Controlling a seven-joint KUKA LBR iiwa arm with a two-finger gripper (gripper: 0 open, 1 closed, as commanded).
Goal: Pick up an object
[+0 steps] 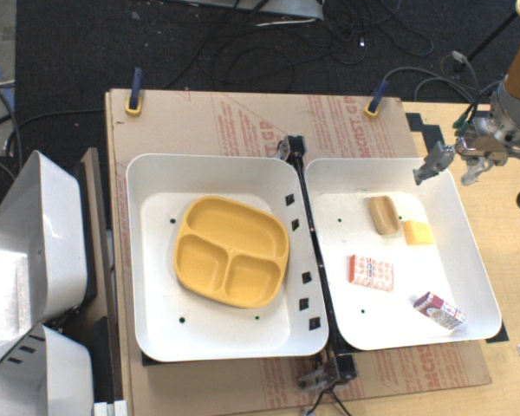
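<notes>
The gripper (451, 165) hangs with fingers spread, holding nothing; the tan block (382, 214) lies just below-left; descend squarely over it before closing.

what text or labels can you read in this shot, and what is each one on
Red print repeats across the cardboard sheet under the bins, upside down or mirrored from this view; no word reads surely.
The red and white packet in the right bin has print too small to read.
The purple and white carton has markings too blurred to read.
The yellow tray, tan block and yellow cube show no text.
</notes>
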